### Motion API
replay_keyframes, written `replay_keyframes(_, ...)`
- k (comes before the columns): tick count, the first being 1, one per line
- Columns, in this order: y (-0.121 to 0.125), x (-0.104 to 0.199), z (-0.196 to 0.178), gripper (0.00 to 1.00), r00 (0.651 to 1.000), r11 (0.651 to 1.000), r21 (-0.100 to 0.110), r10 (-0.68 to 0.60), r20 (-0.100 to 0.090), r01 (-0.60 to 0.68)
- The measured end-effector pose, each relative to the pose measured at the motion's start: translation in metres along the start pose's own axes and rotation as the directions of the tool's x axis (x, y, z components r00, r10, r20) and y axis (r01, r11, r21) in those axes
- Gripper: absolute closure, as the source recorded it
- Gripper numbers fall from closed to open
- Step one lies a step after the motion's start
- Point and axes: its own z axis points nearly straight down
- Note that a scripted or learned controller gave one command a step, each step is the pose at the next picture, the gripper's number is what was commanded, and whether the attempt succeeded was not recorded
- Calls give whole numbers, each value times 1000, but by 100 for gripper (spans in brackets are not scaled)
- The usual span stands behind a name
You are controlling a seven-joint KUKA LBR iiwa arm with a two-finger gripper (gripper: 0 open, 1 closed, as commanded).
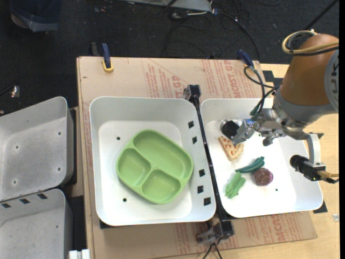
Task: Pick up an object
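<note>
Overhead, the arm (310,80) leans in from the right, its orange band high above the right bin (302,196) and its grey wrist angled down and leftward. The gripper (236,131) hangs low over the far-left part of that bin, just above the far end of a tan wedge-shaped piece (230,148); whether it touches the wedge cannot be told. Its dark tip hides the fingers, so their state cannot be told.

The wedge lies near the bin's left wall, its long axis running from far-left to near-right. Nearer and to the right lies a dark green pod-like piece (250,165), long axis slanting up to the right. Just beside it on the right sits a round dark red object (263,176). A lighter green leafy piece (234,185) lies nearer still, pointing toward the near-left.

The left bin (108,198) holds a light green divided plate (154,166) with three compartments, set at a slant.
</note>
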Motion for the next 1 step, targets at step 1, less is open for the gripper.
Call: replay_keyframes(1,2,0,-6,0,1000,1000,-13,-2,2,2)
